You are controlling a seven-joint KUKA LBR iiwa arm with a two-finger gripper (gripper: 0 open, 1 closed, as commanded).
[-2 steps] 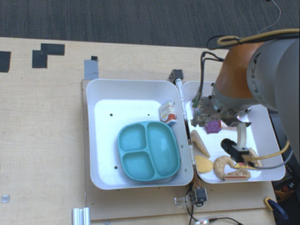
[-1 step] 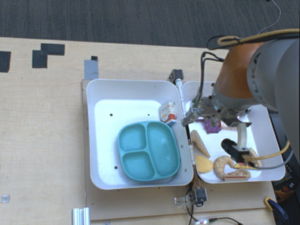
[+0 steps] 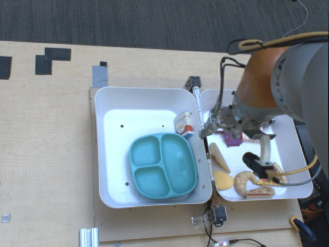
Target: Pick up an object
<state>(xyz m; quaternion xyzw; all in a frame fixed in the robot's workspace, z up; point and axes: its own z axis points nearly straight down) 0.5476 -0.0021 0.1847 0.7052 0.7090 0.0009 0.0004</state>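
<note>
Hovering over the right bin [image 3: 290, 156], my pincer [image 3: 225, 127] hangs by a purple lump [image 3: 233, 139], its axis hidden; pincer apart or together, I cannot tell.

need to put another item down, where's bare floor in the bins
Best patch: in the left bin, the floor between its back and left walls and the teal plate, left of the small packet. Crowded: the front of the right bin, with tan food pieces, a purple object and the arm overhead.
</note>
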